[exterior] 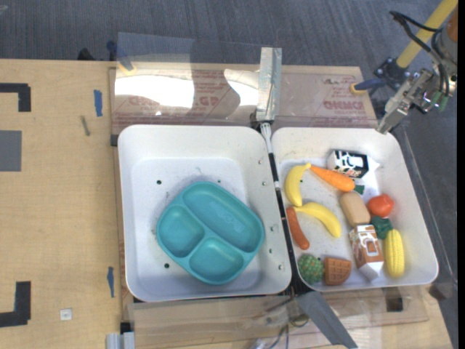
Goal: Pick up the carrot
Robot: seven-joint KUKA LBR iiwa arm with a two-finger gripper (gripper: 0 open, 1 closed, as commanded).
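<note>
Carrot, the orange tapered plastic toy carrot [333, 178], is lying in the upper middle of the right white bin [420, 195], its thick end pointing toward a black-and-white printed carton [349, 163] and its tip lying just beside the upper of two yellow plastic bananas [294, 184]. Nothing is gripping it, so the pickup is looking not yet begun: the tool [396, 111] is hanging at the upper right of the frame, above the bin's far right corner and well apart from the carrot, and whether it is apart or together I cannot tell, since it is appearing small and blurred against the cables. What is remaining, judging from this, is the whole job: reaching over the carrot, coming down, closing on it and lifting. Crowding is making that harder, with a red tomato [380, 206], a tan bread-like piece [354, 209], a slim red sausage-shaped toy [296, 226] and a yellow corn cob [394, 253] lying nearby in the same bin. Over in the left white bin [138, 195], a teal divided plastic plate [209, 231] is sitting alone. The arm itself is being cut off by the right edge of the frame, and the table [51, 195] is showing bare wood at the left.
</note>
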